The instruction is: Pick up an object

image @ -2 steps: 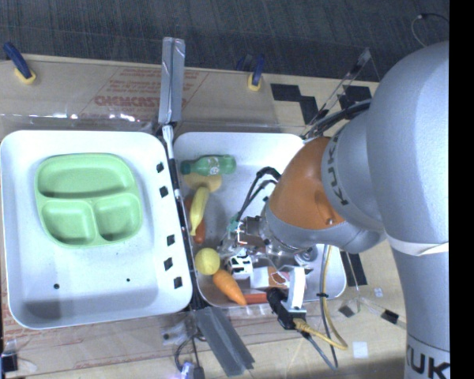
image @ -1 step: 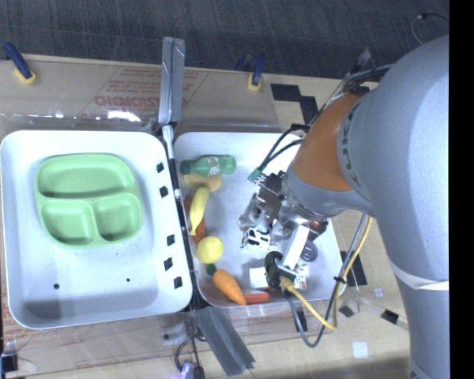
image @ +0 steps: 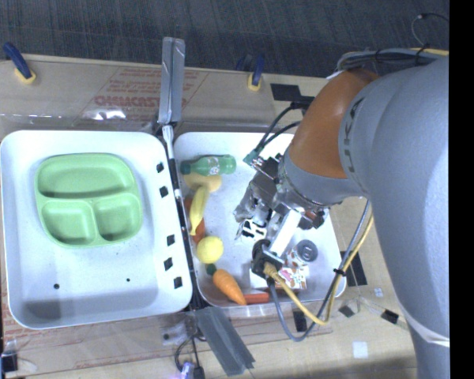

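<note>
Banana (image: 197, 206), camera view: it lies in the right bin (image: 221, 144) against the dividing wall, between the green bottle (image: 209, 165) and the lemon (image: 210, 249), probably as loose picking stock. Its long axis follows that wall. The end effector (image: 254, 212) hangs beside it; you cannot tell its state.

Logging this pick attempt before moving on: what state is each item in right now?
Green tray: flat, open side up, in left bin.
Green bottle: on its side, in right bin.
Banana: lying along right bin's left wall.
Lemon: loose, beside banana.
Carrot: lying flat, near front wall.
Gripper: down in right bin; hold unclear.
</note>
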Robot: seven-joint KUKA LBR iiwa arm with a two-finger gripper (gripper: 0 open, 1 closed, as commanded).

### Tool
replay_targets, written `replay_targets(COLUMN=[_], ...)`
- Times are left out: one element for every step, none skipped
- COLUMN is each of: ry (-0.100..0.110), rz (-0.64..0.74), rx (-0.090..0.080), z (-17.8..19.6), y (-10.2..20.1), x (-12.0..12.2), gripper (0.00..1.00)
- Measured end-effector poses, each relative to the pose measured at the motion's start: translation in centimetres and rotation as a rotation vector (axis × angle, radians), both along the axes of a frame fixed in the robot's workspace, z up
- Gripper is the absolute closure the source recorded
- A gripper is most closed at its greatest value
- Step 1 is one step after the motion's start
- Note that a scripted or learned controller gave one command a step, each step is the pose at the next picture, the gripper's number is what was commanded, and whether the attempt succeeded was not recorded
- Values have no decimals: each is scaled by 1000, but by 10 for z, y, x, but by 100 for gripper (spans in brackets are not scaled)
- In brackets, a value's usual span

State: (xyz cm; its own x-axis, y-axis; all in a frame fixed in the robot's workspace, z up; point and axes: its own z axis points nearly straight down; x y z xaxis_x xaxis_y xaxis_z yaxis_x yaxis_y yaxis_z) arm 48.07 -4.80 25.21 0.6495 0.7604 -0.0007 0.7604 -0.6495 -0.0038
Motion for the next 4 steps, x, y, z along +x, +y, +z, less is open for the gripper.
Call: replay_targets(ry=[1, 0, 5, 5], rz=[-67, -53, -58, -47], rx=[-1, -1, -1, -2], z=[-3, 117, -3, -8], y=[68, 23, 51, 119], x=[4, 33, 12, -1], gripper=[100, 100, 100, 100])
